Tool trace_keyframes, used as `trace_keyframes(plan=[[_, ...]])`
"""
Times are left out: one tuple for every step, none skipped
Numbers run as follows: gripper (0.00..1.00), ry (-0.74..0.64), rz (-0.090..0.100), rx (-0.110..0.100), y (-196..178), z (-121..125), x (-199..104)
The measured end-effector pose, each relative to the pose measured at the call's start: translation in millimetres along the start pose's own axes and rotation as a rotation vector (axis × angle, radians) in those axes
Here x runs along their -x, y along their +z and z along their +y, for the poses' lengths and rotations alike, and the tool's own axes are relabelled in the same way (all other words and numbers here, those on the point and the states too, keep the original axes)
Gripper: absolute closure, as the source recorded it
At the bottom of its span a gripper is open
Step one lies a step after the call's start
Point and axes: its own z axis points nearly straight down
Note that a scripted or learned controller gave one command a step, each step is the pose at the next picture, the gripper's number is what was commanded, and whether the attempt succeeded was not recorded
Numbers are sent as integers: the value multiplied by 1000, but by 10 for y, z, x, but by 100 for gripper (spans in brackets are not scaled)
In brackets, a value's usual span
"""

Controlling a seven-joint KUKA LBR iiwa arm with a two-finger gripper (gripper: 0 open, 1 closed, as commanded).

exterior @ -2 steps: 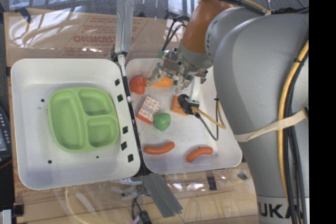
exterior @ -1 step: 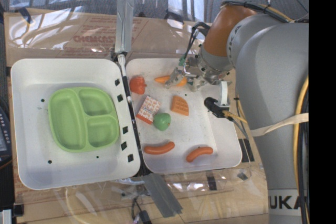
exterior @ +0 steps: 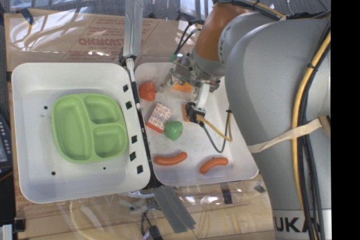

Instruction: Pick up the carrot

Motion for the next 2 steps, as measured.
trace_keyframes(plan=[[0, -399, -1, 3, -10, 148, 297], [0, -755, -4, 11, -510, 344, 675]])
